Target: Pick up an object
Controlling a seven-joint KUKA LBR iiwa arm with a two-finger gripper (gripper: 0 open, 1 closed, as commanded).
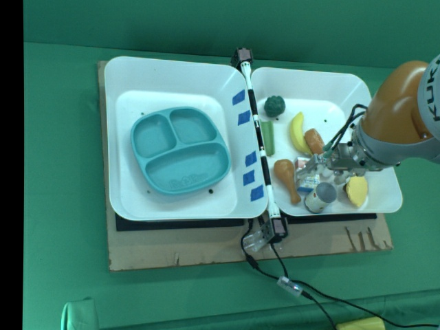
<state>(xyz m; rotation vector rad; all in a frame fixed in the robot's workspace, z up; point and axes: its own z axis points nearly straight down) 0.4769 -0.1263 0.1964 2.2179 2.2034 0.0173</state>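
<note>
Where the gripper [317,173] hovers (finger state unclear), round can [320,196], curved banana [297,132], smooth teal plate [181,150]

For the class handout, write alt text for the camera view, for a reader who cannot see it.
A grey and orange robot arm reaches from the right, its gripper low over toy food in the right white bin: banana, drumstick, broccoli, can. The left white bin holds a teal divided plate.
</note>
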